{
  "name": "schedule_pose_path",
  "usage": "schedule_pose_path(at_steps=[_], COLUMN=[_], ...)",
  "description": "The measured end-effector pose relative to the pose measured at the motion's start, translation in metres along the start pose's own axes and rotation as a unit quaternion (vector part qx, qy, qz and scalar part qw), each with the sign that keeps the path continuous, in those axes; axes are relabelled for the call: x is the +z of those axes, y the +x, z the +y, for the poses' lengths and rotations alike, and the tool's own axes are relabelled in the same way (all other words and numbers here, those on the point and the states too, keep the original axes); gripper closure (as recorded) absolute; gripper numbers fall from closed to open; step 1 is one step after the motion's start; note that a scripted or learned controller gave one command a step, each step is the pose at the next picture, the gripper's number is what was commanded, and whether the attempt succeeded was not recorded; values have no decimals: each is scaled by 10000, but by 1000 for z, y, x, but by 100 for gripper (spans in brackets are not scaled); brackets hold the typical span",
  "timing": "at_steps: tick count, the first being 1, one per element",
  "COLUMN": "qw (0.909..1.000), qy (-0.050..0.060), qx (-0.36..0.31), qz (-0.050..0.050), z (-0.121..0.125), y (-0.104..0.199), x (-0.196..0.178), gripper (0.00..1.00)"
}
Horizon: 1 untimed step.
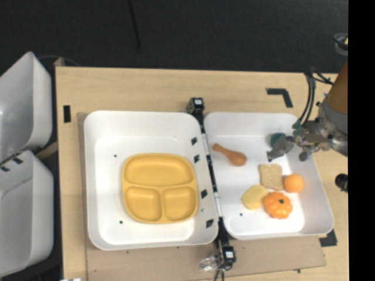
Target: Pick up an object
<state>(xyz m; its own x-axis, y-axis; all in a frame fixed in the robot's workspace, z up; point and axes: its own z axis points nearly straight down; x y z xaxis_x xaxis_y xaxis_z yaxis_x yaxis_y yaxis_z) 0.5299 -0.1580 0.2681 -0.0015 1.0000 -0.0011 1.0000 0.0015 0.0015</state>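
Five food items (271,176) in right bin (310,224); one tray (159,188).

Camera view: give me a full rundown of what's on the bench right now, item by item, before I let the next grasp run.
Bins: 2, white, side by side on the bench; left bin, right bin.
Divided plate: 1, yellow, three compartments, middle of the left bin.
Drumstick: 1, brown, right bin, near the divider between the bins.
Cracker or bread slice: 1, beige, middle of the right bin.
Orange ball: 1, orange, right of the cracker.
Pale yellow piece: 1, near side of the right bin.
Pumpkin-like toy: 1, orange with a dark stem, beside the pale piece.
Bench: 1, light wood.
Arm: 1, reaching in from the right.
Hand: 1, dark, over the right bin's far right part, nothing seen in it.
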Motion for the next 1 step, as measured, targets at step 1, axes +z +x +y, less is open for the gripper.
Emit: schedule_pose_path(at_steps=[1], qw=[10000], qy=[20], qx=[14], qz=[0], z=[9], y=[2], x=[56], gripper=[0])
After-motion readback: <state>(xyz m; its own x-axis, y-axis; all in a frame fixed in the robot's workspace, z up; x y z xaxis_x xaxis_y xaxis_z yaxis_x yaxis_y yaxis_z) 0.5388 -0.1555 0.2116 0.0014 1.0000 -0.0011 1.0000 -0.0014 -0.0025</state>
